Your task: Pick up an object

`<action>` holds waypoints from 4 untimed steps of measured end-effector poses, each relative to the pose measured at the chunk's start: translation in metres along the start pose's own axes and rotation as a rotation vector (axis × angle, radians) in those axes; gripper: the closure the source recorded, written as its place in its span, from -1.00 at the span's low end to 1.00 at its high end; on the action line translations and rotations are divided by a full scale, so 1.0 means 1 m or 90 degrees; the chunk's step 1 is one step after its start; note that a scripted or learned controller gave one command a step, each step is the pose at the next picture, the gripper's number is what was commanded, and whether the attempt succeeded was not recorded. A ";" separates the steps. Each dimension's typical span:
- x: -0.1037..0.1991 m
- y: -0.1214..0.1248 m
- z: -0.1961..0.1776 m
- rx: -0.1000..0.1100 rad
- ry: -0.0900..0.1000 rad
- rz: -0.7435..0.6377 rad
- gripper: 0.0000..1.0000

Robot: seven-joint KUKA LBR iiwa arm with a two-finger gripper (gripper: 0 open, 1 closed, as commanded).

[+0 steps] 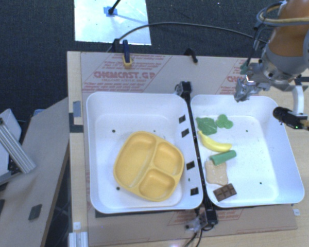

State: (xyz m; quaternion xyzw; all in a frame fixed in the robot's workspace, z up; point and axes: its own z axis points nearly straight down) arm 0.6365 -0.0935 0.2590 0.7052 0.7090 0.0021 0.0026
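My gripper [243,94] hangs above the far edge of the right bin [278,153], well clear of the objects. In that bin's left part lie a green leafy piece [214,123], a yellow banana [213,142], a green block [222,157], a tan slice of bread [217,173] and a brown chocolate piece [225,192]. Nothing shows between the fingers.
A yellow divided tray [149,165] rests in the left bin [108,122]. A black divider with clips [191,138] runs between the bins. A black cable arcs over the cardboard at the back. The right half of the right bin is bare white floor.
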 end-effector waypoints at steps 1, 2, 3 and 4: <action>0.047 -0.016 0.017 0.005 0.001 -0.002 1.00; 0.089 -0.037 0.013 0.004 0.001 -0.002 1.00; 0.138 -0.047 0.017 0.004 0.002 -0.002 1.00; 0.182 -0.067 0.036 0.005 0.002 -0.002 1.00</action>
